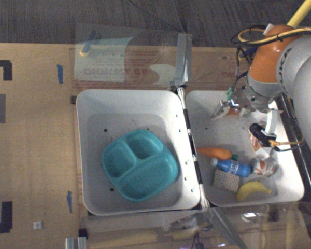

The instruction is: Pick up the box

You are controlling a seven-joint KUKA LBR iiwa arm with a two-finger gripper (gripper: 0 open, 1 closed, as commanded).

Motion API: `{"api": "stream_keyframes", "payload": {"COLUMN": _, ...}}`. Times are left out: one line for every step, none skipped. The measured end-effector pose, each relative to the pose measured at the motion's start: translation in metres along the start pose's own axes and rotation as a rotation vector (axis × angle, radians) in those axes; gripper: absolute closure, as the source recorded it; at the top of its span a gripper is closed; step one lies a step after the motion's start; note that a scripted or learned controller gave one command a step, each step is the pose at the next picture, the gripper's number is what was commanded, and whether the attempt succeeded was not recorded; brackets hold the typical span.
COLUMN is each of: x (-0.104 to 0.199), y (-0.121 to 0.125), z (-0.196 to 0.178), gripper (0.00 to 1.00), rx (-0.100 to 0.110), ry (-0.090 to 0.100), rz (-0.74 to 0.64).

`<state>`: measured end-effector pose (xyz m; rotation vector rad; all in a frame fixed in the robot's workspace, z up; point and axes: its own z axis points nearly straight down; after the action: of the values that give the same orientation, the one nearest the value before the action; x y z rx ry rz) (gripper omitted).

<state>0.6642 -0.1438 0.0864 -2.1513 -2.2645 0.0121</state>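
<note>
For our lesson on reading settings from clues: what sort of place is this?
Probably a robotics lab test bench: a robot arm over two white bins, toy food like a banana, and trailing cables.

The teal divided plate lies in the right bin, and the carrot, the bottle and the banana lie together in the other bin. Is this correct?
Not quite. The camera view shows the teal divided plate in the left bin, not the right one. The carrot, the bottle and the banana do lie together in the other bin.

left bin [88, 113] holds a divided plate [139, 164]. right bin [207, 105], just beside it, holds carrot [214, 152], bottle [233, 167] and box [226, 180] below it, banana [253, 190] near the bottom edge. gripper [233, 107] above the right bin's upper part.
</note>
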Motion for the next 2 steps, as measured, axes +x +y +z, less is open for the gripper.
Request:
{"api": "stream_keyframes", "payload": {"x": -0.0006, "y": 0.0015, "z": -0.0129, "gripper": 1.00, "rx": -0.005, "ry": -0.007, "rz": -0.003}}
{"api": "stream_keyframes", "payload": {"x": 0.0000, "y": 0.0016, "z": -0.0127, "gripper": 0.00, "rx": -0.004, "ry": -0.007, "rz": -0.004}}
